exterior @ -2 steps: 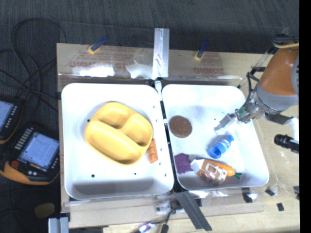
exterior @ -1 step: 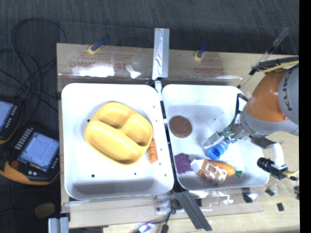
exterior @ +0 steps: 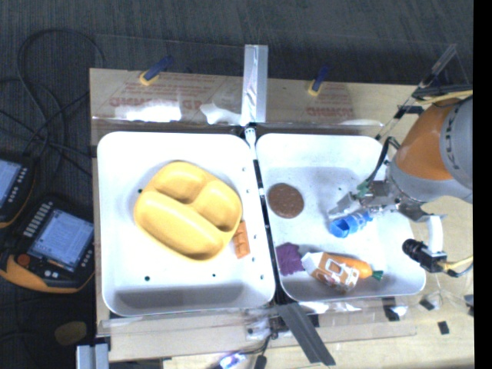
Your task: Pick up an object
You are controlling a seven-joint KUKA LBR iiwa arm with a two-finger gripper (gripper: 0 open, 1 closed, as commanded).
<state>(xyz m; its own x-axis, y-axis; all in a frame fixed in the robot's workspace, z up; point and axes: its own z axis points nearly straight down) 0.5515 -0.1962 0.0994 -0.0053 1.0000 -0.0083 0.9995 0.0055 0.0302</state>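
Note:
My gripper [exterior: 358, 204] is low in the right bin [exterior: 323, 158], near its right side, at the end of the grey arm with the orange band [exterior: 430, 148]. A small blue object [exterior: 350, 224] lies directly under and against the gripper's tip. A brown round disc [exterior: 286, 201] rests to the left of it. Along the front of the same bin lie a purple lump [exterior: 289, 258] and an orange-and-white packet [exterior: 338, 269]. A large yellow bun-shaped object [exterior: 188, 208] takes up the middle of the left bin [exterior: 123, 283], with a small orange piece [exterior: 241, 239] beside it.
A divider wall [exterior: 261, 214] separates the two bins. A metal post [exterior: 254, 83] stands at the back between them. A black fitting with cables [exterior: 424, 254] hangs at the right bin's front right corner. Electronic devices [exterior: 54, 241] lie on the floor to the left.

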